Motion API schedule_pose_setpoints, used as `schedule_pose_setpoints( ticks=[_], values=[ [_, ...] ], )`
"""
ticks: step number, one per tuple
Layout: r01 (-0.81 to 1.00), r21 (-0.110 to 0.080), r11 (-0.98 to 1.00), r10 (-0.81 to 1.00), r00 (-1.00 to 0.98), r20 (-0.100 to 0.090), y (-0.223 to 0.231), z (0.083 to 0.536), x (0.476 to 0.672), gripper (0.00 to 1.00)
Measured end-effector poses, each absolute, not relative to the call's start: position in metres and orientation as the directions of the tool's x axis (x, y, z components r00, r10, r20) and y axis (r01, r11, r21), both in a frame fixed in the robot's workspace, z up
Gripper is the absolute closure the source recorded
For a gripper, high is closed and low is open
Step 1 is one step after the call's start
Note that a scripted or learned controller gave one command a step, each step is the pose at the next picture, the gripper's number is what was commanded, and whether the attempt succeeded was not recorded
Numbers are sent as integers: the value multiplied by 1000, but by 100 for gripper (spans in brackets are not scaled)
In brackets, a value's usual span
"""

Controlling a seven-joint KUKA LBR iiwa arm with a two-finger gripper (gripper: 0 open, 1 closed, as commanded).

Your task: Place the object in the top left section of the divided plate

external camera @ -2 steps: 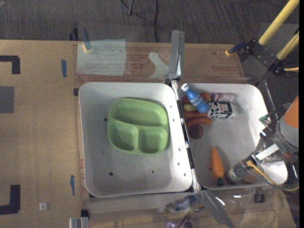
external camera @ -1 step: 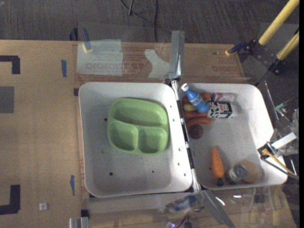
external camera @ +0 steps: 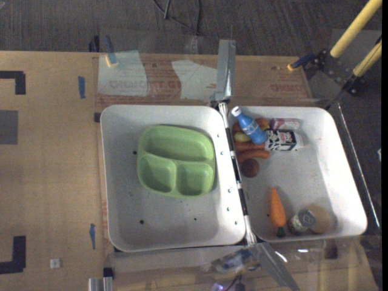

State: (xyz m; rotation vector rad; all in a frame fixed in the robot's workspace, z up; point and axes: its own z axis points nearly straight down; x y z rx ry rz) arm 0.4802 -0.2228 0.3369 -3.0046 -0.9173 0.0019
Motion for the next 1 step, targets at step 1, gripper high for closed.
schedule_pose_setpoints(
  ticks=[1],
  values=[
    [656,-2,-755,656,755,-2,-222,205,479,100]
  ],
)
